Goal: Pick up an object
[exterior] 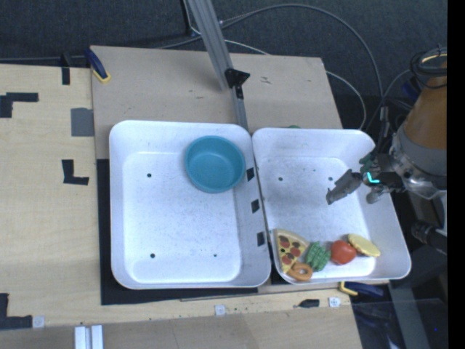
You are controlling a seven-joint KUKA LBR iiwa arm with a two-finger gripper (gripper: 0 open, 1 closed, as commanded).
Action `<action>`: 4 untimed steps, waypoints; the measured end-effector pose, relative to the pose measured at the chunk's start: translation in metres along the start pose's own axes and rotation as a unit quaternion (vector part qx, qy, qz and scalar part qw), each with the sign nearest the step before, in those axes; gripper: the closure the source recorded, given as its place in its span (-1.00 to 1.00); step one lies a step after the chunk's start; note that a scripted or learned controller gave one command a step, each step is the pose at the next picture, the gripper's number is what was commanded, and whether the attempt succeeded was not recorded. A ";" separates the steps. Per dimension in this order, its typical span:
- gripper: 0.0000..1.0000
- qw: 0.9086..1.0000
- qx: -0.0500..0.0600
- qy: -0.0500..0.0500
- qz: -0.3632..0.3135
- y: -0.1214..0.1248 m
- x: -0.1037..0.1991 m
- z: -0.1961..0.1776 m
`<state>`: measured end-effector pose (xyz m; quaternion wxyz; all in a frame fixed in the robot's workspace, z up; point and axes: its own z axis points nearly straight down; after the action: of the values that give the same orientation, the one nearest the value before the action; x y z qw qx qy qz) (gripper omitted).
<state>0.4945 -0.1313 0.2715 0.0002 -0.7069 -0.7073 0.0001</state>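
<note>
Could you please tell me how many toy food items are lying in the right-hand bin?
4, all along its near edge: pizza slice, green vegetable, red tomato, yellow piece nearest the right wall. None looks hidden.

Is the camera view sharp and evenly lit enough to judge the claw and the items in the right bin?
Camera view: soft, even lighting without harsh glare; overall slightly blurry. The claw is dark and smeared, so its state is unclear. The toy food is small but distinguishable by colour.

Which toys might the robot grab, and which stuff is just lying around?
Might grab:
flat pizza-slice toy
green leafy toy
round red tomato toy
yellow toy
round blue plastic bowl

Lying around:
two white bins
grey cables
</note>
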 end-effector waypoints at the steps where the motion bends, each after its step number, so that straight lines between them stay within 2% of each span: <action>1: -1.00 1.000 0.000 0.000 0.000 0.000 0.000 0.000; 3: -1.00 1.000 0.002 0.000 0.000 -0.002 0.013 0.090; 4: -1.00 1.000 0.003 0.000 0.000 0.004 0.007 0.146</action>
<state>0.4982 -0.1244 0.1253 0.0022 -0.7071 -0.7071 0.0017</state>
